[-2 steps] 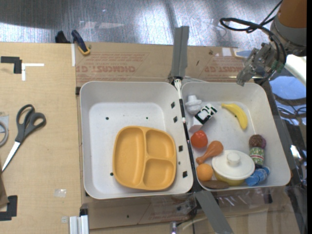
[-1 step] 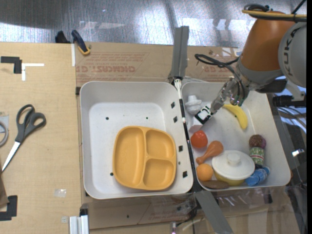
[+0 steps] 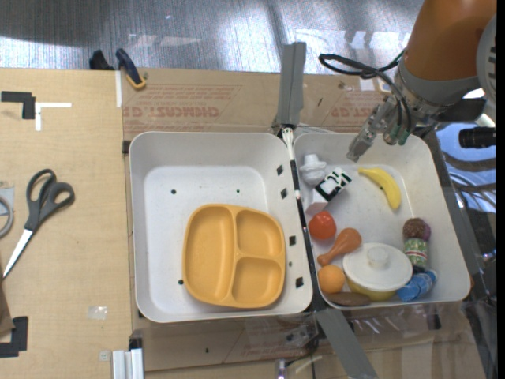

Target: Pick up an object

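From the camera view I see the pickable clutter heaped in the right bin [image 3: 439,186]: a banana [image 3: 382,185] near the back, a tomato [image 3: 322,226], a drumstick [image 3: 340,245] and a lidded yellow pot [image 3: 378,271] toward the front, presumably dumped there as candidates. The left bin [image 3: 158,172] carries a yellow divided tray [image 3: 234,257]. My gripper [image 3: 377,133] hovers over the right bin's back rim, above and just left of the banana, touching nothing. It is blurred; I cannot tell how far its fingers are parted, and nothing sits between them.
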Robot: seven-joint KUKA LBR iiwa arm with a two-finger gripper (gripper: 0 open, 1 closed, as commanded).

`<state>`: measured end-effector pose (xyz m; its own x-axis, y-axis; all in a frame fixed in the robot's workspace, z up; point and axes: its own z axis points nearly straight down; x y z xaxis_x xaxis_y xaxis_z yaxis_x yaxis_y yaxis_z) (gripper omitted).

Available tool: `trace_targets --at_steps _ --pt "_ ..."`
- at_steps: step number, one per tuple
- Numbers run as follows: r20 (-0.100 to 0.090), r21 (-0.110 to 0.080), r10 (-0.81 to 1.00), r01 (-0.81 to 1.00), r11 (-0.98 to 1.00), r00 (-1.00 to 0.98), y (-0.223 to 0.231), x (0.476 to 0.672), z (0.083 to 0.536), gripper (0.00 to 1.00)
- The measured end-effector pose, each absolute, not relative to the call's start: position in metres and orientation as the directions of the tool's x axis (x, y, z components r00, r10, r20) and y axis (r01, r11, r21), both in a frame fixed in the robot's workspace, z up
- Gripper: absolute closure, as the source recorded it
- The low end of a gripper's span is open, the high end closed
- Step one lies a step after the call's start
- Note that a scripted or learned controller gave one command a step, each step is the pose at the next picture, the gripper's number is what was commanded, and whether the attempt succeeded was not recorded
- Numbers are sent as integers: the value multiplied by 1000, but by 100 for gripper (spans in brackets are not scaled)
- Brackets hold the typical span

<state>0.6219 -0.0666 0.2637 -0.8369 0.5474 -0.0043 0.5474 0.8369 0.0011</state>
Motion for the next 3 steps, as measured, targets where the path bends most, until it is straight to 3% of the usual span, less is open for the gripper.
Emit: trace_targets --at_steps 1,2,3 --pt "-5 1 496 496 868 -868 -67 651 300 100" --pt "-4 0 376 376 927 -927 -83 640 309 100" --pt "-5 -1 186 186 983 -983 -165 589 418 100"
